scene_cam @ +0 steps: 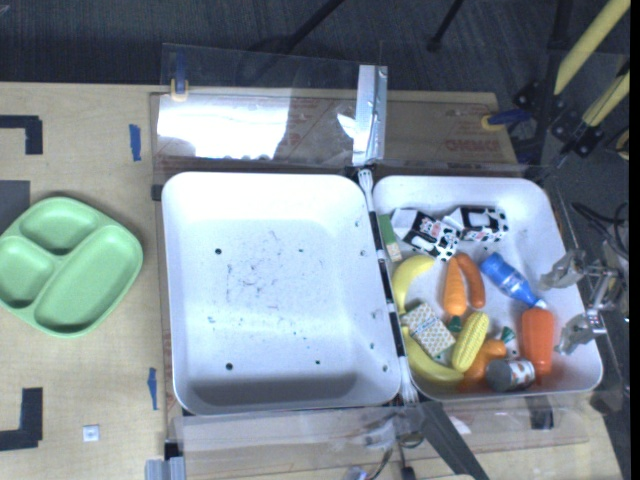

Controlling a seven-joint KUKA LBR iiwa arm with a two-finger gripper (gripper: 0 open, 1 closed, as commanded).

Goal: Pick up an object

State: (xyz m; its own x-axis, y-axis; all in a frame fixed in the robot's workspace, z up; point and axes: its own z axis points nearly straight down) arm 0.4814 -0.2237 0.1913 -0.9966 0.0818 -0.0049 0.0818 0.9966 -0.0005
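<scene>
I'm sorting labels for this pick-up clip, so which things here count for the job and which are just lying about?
For the job:
- blue plastic bottle
- orange toy carrot
- yellow toy corn cob
- yellow toy banana
- right white bin

Lying about:
- green divided plastic plate
- left white bin

This is a robotics lab, not a home. A pale plywood bench (pixel 90 128) carries black corner marks and strips of blue tape (pixel 134 141), and two shallow white plastic bins (pixel 265 208) sit side by side behind a clear acrylic screen (pixel 265 113). The right bin holds a jumble of plastic toy food (pixel 465 318), test props. Black tripod legs (pixel 455 8) and cables stand on the dark floor beyond.
</scene>
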